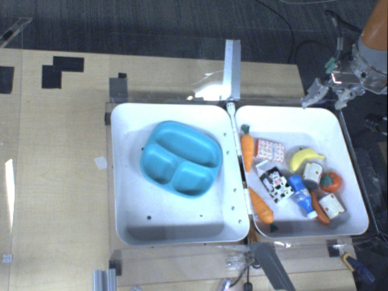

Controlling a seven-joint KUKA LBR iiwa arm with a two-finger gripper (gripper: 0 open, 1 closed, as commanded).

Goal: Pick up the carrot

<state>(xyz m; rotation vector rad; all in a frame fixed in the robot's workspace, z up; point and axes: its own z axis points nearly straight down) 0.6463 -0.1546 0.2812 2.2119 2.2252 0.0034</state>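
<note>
Probably light, stiff, smooth small orange plastic carrot (247,152) (best taken mid-body, across); jaws of two-finger gripper (332,94) spread, holding nothing.

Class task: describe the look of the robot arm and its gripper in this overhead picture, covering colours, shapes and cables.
The arm is grey with an orange band above the wrist. The gripper is a small silvery metal assembly with two thin pale fingers. A dark cable runs along the wrist.
</note>
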